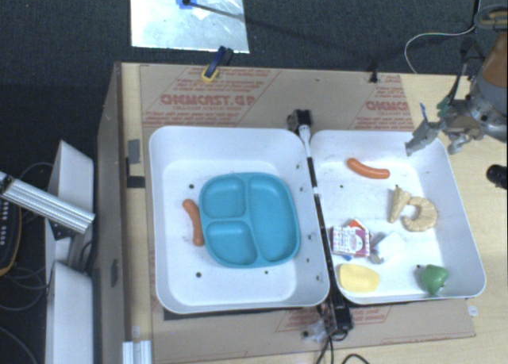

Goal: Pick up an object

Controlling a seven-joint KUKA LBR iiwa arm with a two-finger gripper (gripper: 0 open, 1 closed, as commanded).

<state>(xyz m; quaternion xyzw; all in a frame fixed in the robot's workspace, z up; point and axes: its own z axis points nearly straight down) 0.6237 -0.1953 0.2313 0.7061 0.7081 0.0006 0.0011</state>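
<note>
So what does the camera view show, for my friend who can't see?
A robot gripper hovers over the right bin's far corner. That bin has a sausage, croissant and green pepper; the left bin has a blue tray.

Left of the grey gripper (439, 134), an orange sausage (368, 168) lies in a white bin (456, 196); below it, a tan croissant (418, 213), red-and-white packet (350, 239), yellow piece (358, 277) and green pepper (432, 277). Far left, a blue tray (248, 220).

Dark carpet floor (63, 29); a shiny sheet (189, 5) (taped) beyond the bench (262, 93)
</note>
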